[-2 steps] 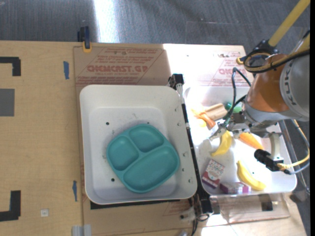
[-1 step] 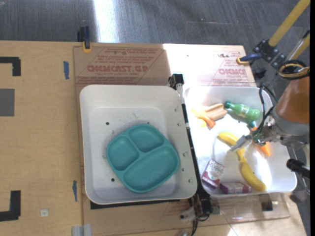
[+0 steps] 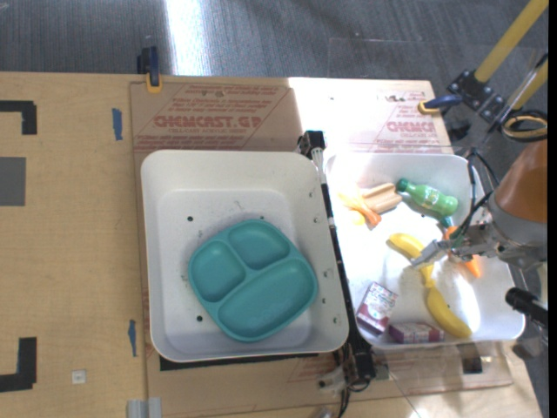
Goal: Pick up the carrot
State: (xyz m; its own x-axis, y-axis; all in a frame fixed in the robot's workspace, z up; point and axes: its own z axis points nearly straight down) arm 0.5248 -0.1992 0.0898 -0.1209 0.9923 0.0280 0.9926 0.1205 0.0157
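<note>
Camera view from above shows a cardboard-covered desk [image 3: 70,259] bearing two shallow white bins side by side. Inside the left bin [image 3: 165,259] lies a teal divided plate [image 3: 252,277] with three compartments, flat on the bin floor. Across the right bin [image 3: 500,320] lie several toy foods: a green bottle [image 3: 428,197] near the far wall, a tan hot dog bun [image 3: 381,198] just beside it, a yellow banana [image 3: 446,312] toward the near right corner, and a small red and white box [image 3: 376,307] by the near left wall. At the right side of this bin, the end effector [image 3: 452,246] reaches down with its thin fingers drawn close together. An orange carrot [image 3: 471,266] lies touching or just beside those fingers, partly hidden; whether it is truly pinched cannot be told.
</note>
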